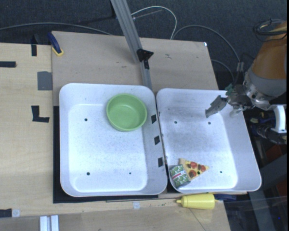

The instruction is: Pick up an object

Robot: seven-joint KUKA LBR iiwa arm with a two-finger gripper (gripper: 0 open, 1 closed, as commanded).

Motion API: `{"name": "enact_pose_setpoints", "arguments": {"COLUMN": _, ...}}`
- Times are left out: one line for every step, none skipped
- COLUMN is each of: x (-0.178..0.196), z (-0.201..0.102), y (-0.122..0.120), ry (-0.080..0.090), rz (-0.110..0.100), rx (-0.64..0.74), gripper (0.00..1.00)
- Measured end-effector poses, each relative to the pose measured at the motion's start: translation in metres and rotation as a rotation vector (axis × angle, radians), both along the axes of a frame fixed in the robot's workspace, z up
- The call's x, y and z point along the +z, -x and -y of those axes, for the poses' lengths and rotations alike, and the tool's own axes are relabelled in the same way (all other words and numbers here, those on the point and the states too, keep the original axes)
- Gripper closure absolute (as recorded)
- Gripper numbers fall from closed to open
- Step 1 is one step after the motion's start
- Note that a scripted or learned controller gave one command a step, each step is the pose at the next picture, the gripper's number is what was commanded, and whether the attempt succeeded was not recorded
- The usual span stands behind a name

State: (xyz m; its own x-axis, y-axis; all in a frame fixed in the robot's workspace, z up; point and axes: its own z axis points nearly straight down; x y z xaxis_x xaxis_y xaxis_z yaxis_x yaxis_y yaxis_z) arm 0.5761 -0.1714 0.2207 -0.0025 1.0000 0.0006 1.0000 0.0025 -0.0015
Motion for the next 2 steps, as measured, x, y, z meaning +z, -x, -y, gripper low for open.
{"name": "enact_pose_setpoints", "arguments": {"x": 0.000, "z": 0.000, "y": 0.000, "ry": 0.000, "rz": 0.000, "rx": 0.000, "gripper": 0.00}}
{"name": "enact_pose_setpoints", "arguments": {"x": -0.044, "z": -0.004, "y": 0.002, "ry": 0.001, "rz": -0.004, "rx": 0.000, "gripper": 0.00}}
